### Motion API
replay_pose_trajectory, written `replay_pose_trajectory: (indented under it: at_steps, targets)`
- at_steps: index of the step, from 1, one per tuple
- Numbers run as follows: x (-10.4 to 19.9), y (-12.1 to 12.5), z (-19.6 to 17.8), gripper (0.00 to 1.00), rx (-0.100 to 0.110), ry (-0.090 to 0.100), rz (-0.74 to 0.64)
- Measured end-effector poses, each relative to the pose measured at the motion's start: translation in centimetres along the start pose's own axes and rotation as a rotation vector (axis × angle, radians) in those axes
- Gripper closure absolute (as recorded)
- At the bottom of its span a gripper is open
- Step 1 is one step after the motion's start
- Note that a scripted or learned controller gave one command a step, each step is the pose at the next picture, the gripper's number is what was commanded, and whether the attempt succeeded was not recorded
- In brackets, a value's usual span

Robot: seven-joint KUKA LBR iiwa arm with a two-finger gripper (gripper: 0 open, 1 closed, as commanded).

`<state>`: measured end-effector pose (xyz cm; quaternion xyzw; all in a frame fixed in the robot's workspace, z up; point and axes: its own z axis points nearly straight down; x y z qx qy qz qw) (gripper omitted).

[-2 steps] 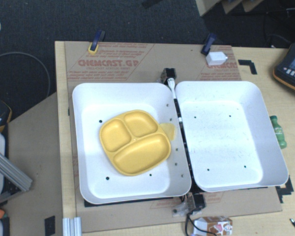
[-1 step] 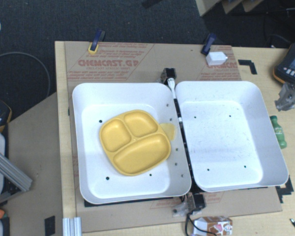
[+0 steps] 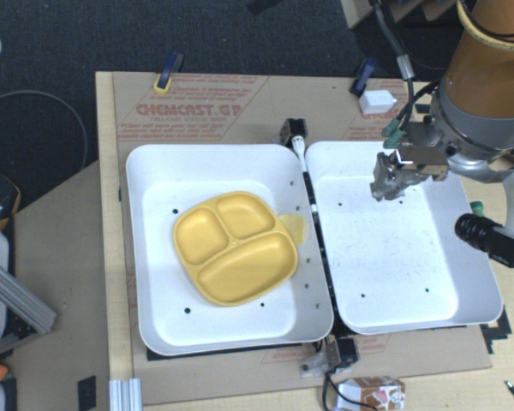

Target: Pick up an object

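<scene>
A yellow plate with three compartments (image 3: pixel 234 247) lies flat in the left white bin (image 3: pixel 154 187), near its middle. Part of a small yellow piece pokes out from under the plate's right rim. My gripper (image 3: pixel 389 187) hangs over the upper part of the right white bin (image 3: pixel 411 264), well to the right of the plate. Nothing shows between its fingers. From this height the gap between the fingers is too small and dark to judge.
A black cylindrical part (image 3: pixel 488 236) lies over the right bin's right rim. Clamps sit at the bench's far edge, blue and yellow (image 3: pixel 166 72) and blue (image 3: pixel 363 76), with a white block (image 3: pixel 377 102) nearby. A black divider strip (image 3: pixel 313 212) runs between the bins.
</scene>
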<state>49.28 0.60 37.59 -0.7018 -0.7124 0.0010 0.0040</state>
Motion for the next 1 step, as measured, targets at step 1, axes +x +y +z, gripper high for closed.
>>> replay_pose_trajectory:
  at_steps: [1]
  targets:
    - [6.09, -1.28, -2.29, 1.00, -0.011, -0.002, 0.006]
